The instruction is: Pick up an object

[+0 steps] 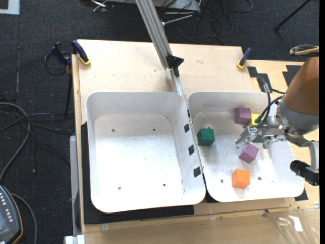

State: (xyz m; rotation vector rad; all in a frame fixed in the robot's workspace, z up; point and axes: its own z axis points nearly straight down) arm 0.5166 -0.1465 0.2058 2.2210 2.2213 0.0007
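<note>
The grey arm reaches in from the right, its gripper (pixel 249 138) low over the right bin (pixel 223 189), fingers spread narrowly just above a matte purple block (pixel 249 153), not holding it.

We see four blocks in right bin (pixel 213 184): green cube (pixel 206 136) near left wall, orange cube (pixel 240 178) front, two purple cubes (pixel 242 115) (pixel 249 153), tilted.
</note>
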